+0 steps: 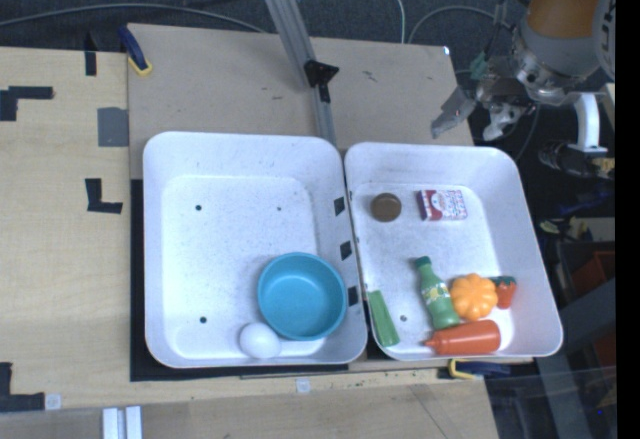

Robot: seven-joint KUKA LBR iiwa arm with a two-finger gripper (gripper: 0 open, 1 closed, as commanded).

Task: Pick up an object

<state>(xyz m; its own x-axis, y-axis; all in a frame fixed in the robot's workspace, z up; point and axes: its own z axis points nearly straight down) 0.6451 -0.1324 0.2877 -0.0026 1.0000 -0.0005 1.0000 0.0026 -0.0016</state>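
Nearest the camera, at the front of the left bin [165, 227], sit a small white ball [259, 339] and, just behind it and touching, a blue bowl [301, 294]; the rest of that bin's floor is bare.

Moving right, a green stick-like piece [382, 318] lies against the left wall of the right bin [520, 227], beside the seam between the two bins. Past it a green bottle [433, 292] lies on its side, with an orange pumpkin [473, 295] touching it and a small red item [505, 291] just beyond. A red-orange carrot shape [466, 337] lies along the front wall below these. Toward the back of the same bin are a brown disc [386, 207] and, just beside it, a red-and-white box [442, 204], both apart from the front cluster.

Farthest right and up, the gripper [472, 115] hangs outside the right bin, above its back-right corner. Its two fingers look spread, and nothing is between them.

As for progress, I judge the task barely begun. Every object rests on a bin floor, none is lifted, and the gripper is well apart from all of them. No single target is marked out; the box and the disc are the closest candidates, while the clustered bottle, pumpkin and carrot look harder to take cleanly. What remains is the whole sequence: move over a chosen object, descend, close and lift.
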